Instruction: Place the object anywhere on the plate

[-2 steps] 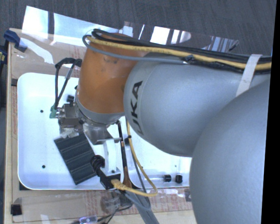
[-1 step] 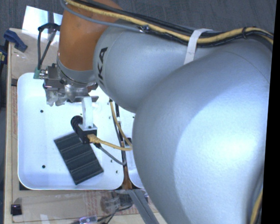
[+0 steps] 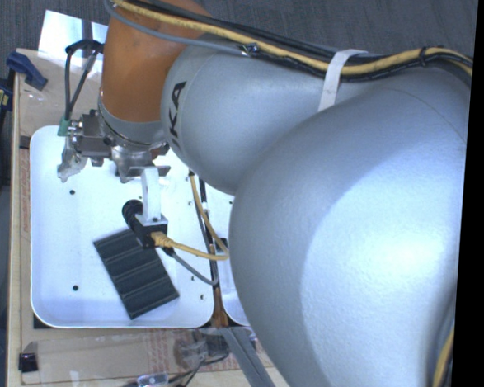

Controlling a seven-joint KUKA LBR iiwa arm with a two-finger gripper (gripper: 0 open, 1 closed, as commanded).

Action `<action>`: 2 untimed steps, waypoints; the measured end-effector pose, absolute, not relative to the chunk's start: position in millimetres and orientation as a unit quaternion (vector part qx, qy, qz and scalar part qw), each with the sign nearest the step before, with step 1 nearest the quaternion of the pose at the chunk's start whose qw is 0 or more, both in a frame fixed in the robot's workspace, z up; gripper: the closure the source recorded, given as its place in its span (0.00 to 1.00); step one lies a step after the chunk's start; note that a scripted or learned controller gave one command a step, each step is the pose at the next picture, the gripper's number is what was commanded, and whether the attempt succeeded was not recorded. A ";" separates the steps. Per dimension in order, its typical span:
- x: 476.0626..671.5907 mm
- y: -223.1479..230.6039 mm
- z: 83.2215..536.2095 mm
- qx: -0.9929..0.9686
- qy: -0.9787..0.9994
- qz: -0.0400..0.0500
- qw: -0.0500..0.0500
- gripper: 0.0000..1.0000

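Because the gripper, its opening impossible to tell, hung upper left, apart from the dark ribbed slab, closing there would probably have missed.

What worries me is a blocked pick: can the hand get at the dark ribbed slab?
Probably yes: the hand hangs above the bin's far end, and the dark ribbed slab lies flat nearer the camera with nothing on top.
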State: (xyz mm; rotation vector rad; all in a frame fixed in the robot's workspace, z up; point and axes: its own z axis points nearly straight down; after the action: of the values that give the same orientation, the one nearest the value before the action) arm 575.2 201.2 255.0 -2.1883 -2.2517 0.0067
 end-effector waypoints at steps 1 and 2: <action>574.6 203.1 264.2 -0.693 -0.721 0.003 0.001 1.00; 574.4 203.4 264.0 -0.693 -0.721 0.003 0.001 0.00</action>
State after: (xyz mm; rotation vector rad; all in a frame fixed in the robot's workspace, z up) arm 574.4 203.4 264.0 -2.1759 -2.2620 0.0105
